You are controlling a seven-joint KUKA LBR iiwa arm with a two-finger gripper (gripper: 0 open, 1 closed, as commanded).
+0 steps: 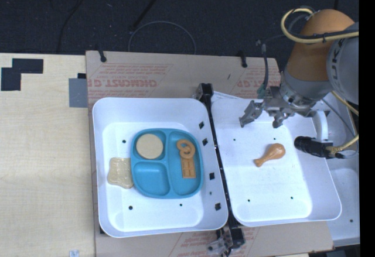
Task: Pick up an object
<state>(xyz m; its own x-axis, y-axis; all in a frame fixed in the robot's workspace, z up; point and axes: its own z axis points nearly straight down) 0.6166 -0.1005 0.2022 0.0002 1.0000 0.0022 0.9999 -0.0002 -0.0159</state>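
camera view, looking down at a slant on two shallow white plastic bins set side by side. the task, picking up an object, stands at its start as far as the scene shows: nothing lies between the fingers of the two-finger gripper (263,116), so the grasp and the lift are both left to do.

the likeliest target is the tan toy chicken drumstick (270,154), which lies alone on the floor of the right white bin (296,206), near the bin's middle, its thick end toward the right and its thin end toward the lower left. it is apart from the bin walls and from the gripper.

the left white bin (114,218) holds a blue plastic divided tray (153,182). in the tray's upper left compartment rests a round beige disc (149,146); in its right compartment lies an orange-brown key-shaped piece (187,157). a pale yellow flat bread-like piece (120,172) lies on the bin floor, touching the tray's left edge.

the grey arm with an orange band (316,45) reaches in from the right and bends down over the far edge of the right bin. the gripper hangs above that bin's upper part, its two dark fingers spread apart and pointing down and to the left. the drumstick lies nearer the viewer than the gripper and slightly to the right; judging by this, the gripper must shift toward it and descend before any closing.
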